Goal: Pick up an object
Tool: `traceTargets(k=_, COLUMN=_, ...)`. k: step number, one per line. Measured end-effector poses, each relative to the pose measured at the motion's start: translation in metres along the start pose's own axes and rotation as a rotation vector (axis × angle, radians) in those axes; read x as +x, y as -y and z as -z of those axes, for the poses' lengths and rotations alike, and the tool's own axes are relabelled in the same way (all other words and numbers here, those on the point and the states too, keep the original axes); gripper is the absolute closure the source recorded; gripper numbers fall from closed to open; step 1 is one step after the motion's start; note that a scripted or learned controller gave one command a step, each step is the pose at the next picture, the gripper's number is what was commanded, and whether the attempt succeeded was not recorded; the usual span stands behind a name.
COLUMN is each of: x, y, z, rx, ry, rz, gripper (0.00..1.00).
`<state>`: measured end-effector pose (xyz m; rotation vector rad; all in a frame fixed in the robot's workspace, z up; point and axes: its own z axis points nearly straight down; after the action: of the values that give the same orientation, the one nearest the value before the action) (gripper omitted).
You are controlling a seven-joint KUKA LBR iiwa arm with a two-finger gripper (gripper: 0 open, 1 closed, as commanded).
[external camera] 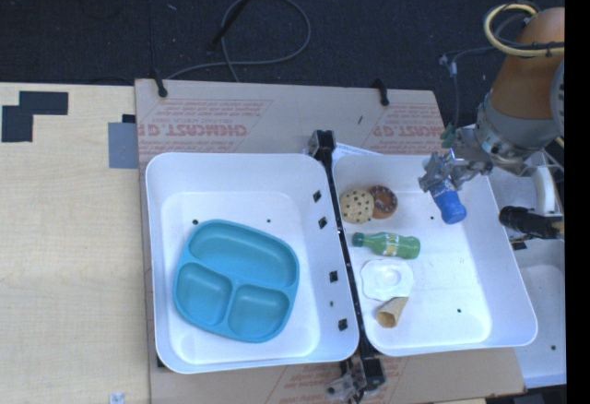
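My gripper (444,183) hangs over the upper right part of the right bin (502,287), coming in from the right side. A blue cylinder (450,206) sits between my fingers, tilted, its lower end pointing down-right; I'm clenched on it and it looks lifted clear of the bin floor, though I can't be sure of the gap. My arm (525,84) is above it, orange band at the top right.

The rest of the right bin: a cookie (356,205) and a donut (383,201) touching side by side near the upper left, close to the divider. Just below them lies a green bottle (387,245) on its side, cap to the left, yellow label in the middle. Below that is a fried egg (386,279), white with a pale centre, just beside the bottle. An ice cream cone (392,311) lies touching the egg's lower edge.

The left bin (230,176) holds a blue tray (237,279) with three compartments, flat and tilted slightly clockwise, roughly in the middle.

Both bins rest on a cardboard sheet (277,121) on the bench. Cables (267,19) run across the dark floor behind.
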<state>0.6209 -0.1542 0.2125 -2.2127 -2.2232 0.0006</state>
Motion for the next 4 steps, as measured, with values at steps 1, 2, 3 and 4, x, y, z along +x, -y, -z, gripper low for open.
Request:
traceTargets(k=1, x=0.056, y=0.011, z=0.009, rx=-0.001, ry=0.0, rz=-0.001, gripper=1.0)
traceTargets(k=2, x=0.107, y=0.023, z=0.013, rx=0.0, ry=0.0, rz=-0.001, gripper=1.0)
traceTargets(k=3, x=0.164, y=0.023, z=0.003, rx=0.002, ry=0.0, rz=0.0, gripper=1.0)
traceTargets(k=4, x=0.218, y=0.022, z=-0.004, rx=0.001, ry=0.001, rz=-0.001, gripper=1.0)
